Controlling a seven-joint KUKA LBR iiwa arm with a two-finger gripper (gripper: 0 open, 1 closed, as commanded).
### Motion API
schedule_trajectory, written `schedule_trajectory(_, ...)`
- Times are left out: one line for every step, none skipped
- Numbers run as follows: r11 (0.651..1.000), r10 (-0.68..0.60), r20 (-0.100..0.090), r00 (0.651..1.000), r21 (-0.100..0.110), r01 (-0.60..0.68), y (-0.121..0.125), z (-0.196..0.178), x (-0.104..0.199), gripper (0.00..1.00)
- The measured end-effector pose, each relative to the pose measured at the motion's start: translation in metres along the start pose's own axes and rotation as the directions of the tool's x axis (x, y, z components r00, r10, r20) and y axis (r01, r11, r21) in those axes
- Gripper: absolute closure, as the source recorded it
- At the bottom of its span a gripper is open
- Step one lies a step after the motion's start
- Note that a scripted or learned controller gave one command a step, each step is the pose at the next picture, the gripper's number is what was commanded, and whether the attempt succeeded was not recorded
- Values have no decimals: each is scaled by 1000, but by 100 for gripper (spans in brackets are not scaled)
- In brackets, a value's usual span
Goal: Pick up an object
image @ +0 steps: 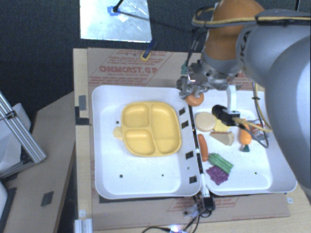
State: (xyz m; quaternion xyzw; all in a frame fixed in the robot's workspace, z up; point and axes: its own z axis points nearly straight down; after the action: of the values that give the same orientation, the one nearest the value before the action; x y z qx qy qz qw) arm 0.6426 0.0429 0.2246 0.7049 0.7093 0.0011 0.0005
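Note:
My gripper (190, 87) hangs over the far left corner of the right bin (272, 176). A small orange round object (195, 100) sits directly under it, touching or nearly touching its tip; I cannot make out whether it is gripped. Nearer in the same bin lie a round tan disc (205, 121), a yellow piece (221, 126), a tan wedge (223, 138), an orange carrot-like piece (245, 137), a red-orange sausage shape (202, 147), a green vegetable (221, 162) and a purple bunch (217, 174).
The left bin (104, 169) holds a yellow divided plate (148, 128). A ridge with black clips (188, 140) separates the two bins. The arm's large grey body covers the right side of the view. Cardboard (126, 68) lies under the bins.

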Motion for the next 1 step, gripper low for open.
schedule_trajectory(1000, 4, 0, 1000, 0, -4, -2, -8, -4, 100)
